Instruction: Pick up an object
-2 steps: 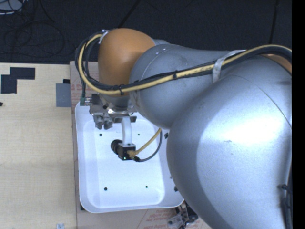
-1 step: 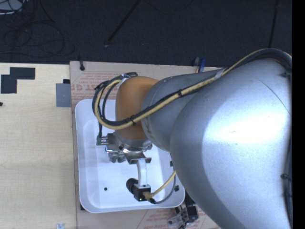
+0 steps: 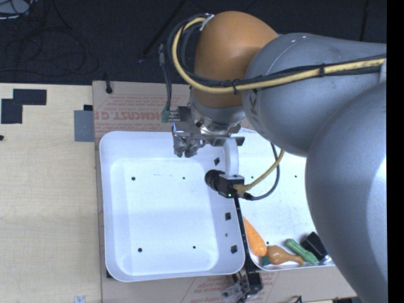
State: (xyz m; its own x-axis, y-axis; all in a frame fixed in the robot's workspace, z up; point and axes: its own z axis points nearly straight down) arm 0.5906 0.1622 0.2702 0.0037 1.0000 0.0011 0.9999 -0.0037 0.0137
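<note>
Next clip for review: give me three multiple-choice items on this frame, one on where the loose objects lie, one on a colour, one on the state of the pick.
1. Where do the loose objects lie?
A. Centre of the left bin
B. Near corner of the right bin
C. On the wooden bench outside both bins

2. What colour is the carrot-shaped object?
A. Orange
B. Blue
C. White

3. How does the pick stand?
A. The carrot is lifted clear of the bin
B. An object rests on the arm
C. All objects lie in the bin

Answers:
1 B, the objects cluster at the near corner of the right bin.
2 A, the carrot is orange, beside a green piece.
3 C, the gripper is up by the bins' far rims, apart from the objects.
</note>
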